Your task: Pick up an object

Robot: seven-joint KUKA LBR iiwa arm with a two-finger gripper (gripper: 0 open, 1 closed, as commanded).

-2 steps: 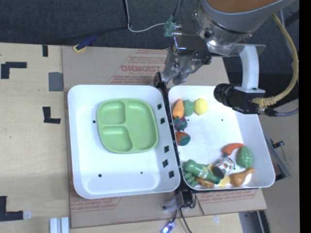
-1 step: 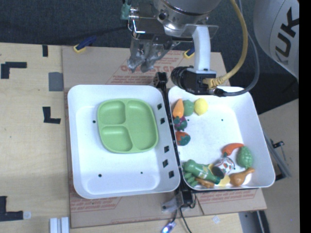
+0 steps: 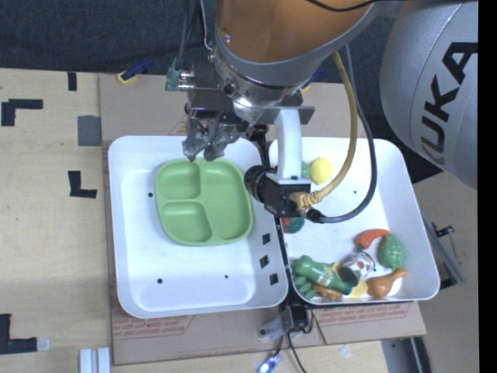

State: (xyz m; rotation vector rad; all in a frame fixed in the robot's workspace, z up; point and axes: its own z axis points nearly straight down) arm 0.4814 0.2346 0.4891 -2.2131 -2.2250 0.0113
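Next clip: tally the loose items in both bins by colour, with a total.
Light green divided plate, left bin: 1
Yellow ball, right bin: 1
Green toys: 2
Orange or tan toys: 2
White and red toy: 1
Total: 7, though the heap is cluttered.

The arm (image 3: 311,22) hides much of the yellow ball (image 3: 321,169); its top is cropped.
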